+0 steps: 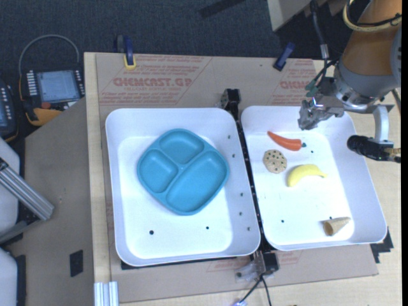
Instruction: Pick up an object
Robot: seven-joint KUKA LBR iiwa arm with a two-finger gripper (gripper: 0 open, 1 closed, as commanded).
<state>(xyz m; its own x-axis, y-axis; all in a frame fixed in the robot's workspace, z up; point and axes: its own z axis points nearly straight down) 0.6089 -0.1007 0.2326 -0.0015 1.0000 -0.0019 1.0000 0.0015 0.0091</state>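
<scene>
Hovering above far end of right bin (pixel 366 190): claw (pixel 311 121), on grey arm (pixel 366 69) with orange band, entering from right; finger spread impossible to tell, nothing seen between the tips. Lying just below claw, apart from it, in same bin: orange carrot (pixel 284 141), slanted. Resting just beside carrot, nearer bin's left wall: round speckled cookie (pixel 275 160). Lying right of cookie, near bin's middle: yellow banana (pixel 304 174). Sitting well apart, toward near right corner: tan cone (pixel 336 225), on its side. Holding one item only, left bin (pixel 127 234): blue divided plate (pixel 183 170), three compartments, set near middle. Standing side by side, both bins, on brown-boarded counter (pixel 191 75). Clipped at far edge of board: yellow clamp (pixel 129 57).
</scene>
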